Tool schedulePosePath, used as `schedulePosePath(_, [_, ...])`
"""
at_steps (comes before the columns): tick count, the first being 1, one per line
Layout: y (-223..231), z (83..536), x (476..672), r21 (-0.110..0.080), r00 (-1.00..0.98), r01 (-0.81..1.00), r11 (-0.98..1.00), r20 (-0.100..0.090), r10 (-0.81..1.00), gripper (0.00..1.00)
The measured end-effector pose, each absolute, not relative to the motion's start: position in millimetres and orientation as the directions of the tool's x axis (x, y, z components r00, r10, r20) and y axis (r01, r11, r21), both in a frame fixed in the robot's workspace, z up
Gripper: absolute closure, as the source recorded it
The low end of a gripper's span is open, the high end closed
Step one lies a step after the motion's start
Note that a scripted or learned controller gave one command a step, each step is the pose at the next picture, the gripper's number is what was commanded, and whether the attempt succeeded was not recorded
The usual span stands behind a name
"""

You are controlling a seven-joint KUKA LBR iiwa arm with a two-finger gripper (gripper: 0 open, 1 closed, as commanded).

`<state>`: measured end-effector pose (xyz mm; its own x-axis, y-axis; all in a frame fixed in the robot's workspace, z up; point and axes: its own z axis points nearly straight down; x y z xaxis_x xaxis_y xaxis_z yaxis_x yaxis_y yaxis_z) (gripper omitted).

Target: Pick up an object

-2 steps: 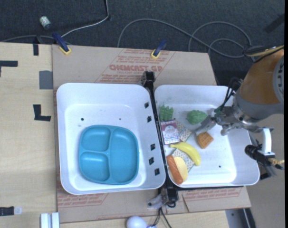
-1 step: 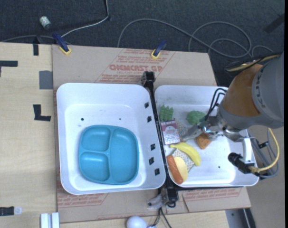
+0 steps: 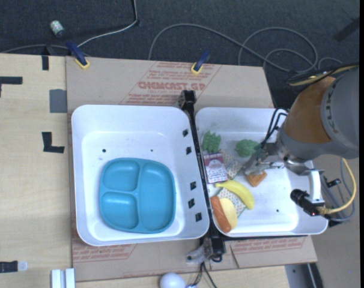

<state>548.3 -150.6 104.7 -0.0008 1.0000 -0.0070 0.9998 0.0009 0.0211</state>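
Note:
My gripper (image 3: pixel 254 165) is low inside the right bin (image 3: pixel 290 221), reaching in from the right. Directly under its tip lies a small orange block (image 3: pixel 256 178), touching or nearly touching it. A green leafy toy (image 3: pixel 247 147) sits just behind the gripper, and another green piece (image 3: pixel 211 141) lies near the bin's left wall. A pink and white packet (image 3: pixel 215 167) lies left of the gripper. A yellow banana (image 3: pixel 238 193) and a red and tan food piece (image 3: pixel 223 212) rest at the front left of this bin.
The left bin (image 3: pixel 89 125) holds a blue divided plate (image 3: pixel 137 194). A black divider (image 3: pixel 194 161) with clips runs between the two bins. The grey arm with its orange band (image 3: pixel 308 119) hangs over the right bin's right side. Cables lie beyond the bench.

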Motion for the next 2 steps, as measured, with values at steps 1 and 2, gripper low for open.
schedulePosePath(1, [-131.1,217.4,526.0,0.001,-0.001,1.0,0.001,-0.001,1.0,1.0])
schedulePosePath(2, [-131.0,216.9,525.7,0.0,-0.001,1.0,0.001,0.0,1.0,0.0])
